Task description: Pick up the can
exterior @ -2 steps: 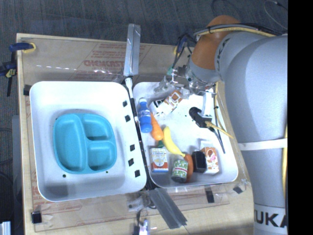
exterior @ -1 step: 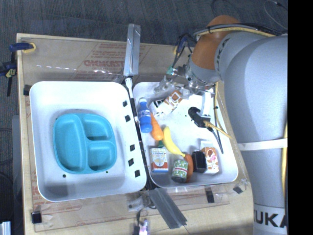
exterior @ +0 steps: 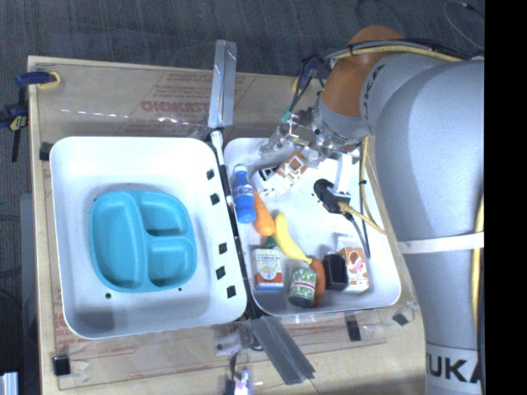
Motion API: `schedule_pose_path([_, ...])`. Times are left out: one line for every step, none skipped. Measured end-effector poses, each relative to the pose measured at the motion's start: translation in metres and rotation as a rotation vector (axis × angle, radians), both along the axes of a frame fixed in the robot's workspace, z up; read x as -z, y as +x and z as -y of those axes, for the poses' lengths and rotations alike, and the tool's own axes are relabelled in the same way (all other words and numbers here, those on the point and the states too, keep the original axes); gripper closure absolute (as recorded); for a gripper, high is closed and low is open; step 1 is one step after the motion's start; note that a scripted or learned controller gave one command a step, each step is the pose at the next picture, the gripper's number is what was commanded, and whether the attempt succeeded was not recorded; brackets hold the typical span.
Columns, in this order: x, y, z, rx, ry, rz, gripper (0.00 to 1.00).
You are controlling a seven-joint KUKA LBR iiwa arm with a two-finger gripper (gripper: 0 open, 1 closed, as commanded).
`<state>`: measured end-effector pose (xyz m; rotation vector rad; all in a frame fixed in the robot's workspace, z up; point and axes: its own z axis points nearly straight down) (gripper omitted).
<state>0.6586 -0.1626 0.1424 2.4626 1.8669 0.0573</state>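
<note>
Lying well apart (nearer edge): can point(exterior: 303, 285), end effector point(exterior: 288, 148).

Robotics lab, bin-picking test rig.
KUKA arm point(exterior: 428, 196) over a wooden tabletop point(exterior: 123, 89); two white bins point(exterior: 66, 163) bracketed side by side left of and below the claw point(exterior: 284, 142), clamp point(exterior: 33, 79) at far-left edge, loose cables point(exterior: 449, 15) on dark floor.
</note>
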Motion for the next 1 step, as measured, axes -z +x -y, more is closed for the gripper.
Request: schedule_pose_path([-0.0153,-0.0413,0.0124,0.064,0.019,-0.064,0.00])
